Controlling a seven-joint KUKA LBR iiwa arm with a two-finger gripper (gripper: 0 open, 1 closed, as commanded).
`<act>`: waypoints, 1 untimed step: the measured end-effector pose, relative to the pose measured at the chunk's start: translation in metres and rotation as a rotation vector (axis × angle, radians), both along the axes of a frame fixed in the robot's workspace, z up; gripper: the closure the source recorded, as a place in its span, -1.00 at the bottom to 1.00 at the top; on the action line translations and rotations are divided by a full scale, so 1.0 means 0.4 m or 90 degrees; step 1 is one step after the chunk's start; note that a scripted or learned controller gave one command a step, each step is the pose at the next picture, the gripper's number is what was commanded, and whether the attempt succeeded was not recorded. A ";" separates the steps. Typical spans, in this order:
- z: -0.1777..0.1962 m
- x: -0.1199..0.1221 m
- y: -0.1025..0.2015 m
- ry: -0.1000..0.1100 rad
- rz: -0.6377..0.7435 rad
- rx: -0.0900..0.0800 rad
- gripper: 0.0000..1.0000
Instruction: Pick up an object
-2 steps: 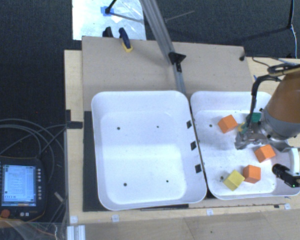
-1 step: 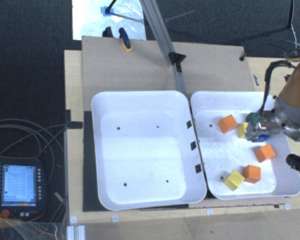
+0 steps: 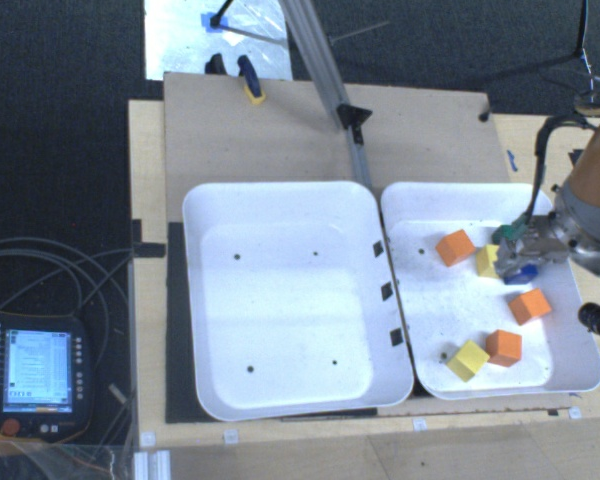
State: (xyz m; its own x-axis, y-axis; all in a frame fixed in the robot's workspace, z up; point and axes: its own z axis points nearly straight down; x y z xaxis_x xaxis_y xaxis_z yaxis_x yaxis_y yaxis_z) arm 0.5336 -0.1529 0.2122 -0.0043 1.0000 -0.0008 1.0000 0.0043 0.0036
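Yellow block under lowered arm, right bin, far side.

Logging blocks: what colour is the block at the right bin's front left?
Yellow, camera view.

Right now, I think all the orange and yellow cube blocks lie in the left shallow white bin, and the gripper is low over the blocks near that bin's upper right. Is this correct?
Not quite: the blocks lie in the right shallow white bin, not the left. The camera view shows the orange cube blocks and yellow cube blocks there, with the gripper low over those near that bin's upper right.
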 end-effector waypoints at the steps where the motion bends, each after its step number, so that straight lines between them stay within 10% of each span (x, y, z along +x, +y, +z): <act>1: -0.001 0.004 0.141 0.001 0.004 0.001 1.00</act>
